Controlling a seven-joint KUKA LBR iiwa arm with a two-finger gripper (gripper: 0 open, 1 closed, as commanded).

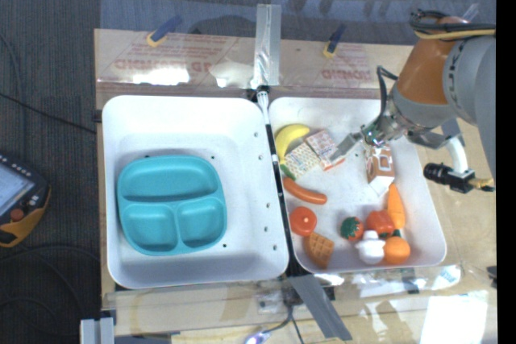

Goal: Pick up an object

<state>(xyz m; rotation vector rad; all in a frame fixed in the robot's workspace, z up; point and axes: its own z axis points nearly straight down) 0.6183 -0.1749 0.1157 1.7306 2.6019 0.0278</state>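
A: Eyes on the gripper (364, 138) — it's low in the upper part of the right white bin (432, 215), reaching in from the right under the grey arm with the orange band (435, 76). One thin finger slants down-left toward the small printed carton with a red edge (322, 147). Wide or narrow? I cannot tell from up here.

B: Holding anything?

A: Nothing seen between the fingers. Just right of it lies a brown and white packet (380, 165), close by. Left of the carton, a second printed box (300, 161), and the yellow banana (290, 137) tucked against the bin's left wall.

B: Any room to move in there?

A: A bare patch of white floor sits mid-bin, below the gripper. Around it: an orange sausage-shaped toy (305, 192), a red tomato (303, 221), a brown waffle-like piece (319, 248) near the front rim. The lower right corner is crowded — orange carrot (395, 205), strawberry with green top (351, 228), a white piece (371, 248), an orange round fruit (397, 249), all bunched and touching.

B: And the other side?

A: Left white bin (129, 125) carries a teal three-compartment plastic tray (171, 202), with open floor along its walls.
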